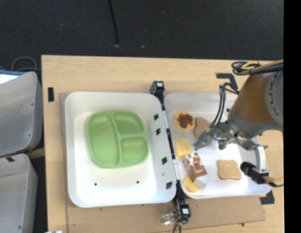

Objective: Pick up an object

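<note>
Two white bins [73, 178] side by side; green divided plate [118, 139] lying in left one. Gripper [207, 139] low in right bin, jaw state impossible to tell, beside tan slice [201, 125], yellow piece [183, 147], toast [228, 169] nearer.

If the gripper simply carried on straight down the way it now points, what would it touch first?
Probably the yellow piece lying just beside the gripper in the right bin, or the bare bin floor next to it. Depth is hard to judge from above.
</note>
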You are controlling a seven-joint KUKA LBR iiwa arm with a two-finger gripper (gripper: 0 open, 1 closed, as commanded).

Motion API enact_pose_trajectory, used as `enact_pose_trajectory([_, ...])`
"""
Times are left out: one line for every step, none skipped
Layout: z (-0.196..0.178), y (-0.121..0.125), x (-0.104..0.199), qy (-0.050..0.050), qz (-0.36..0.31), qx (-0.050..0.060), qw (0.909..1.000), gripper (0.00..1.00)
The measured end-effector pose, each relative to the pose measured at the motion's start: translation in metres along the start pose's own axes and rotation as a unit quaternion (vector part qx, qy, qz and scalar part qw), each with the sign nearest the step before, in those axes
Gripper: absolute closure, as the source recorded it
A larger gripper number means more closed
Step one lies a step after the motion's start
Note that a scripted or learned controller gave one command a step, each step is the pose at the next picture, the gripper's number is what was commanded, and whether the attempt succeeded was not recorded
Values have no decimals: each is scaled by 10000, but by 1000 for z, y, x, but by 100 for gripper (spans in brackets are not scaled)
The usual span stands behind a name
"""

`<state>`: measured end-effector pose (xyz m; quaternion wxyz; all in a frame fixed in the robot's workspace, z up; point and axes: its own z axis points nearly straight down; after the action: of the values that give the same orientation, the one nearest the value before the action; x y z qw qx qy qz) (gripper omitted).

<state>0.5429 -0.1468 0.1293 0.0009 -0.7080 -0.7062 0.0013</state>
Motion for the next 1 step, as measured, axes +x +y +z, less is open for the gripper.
enact_pose_trajectory([30, 0, -1, -2, 9, -6, 10000, 0])
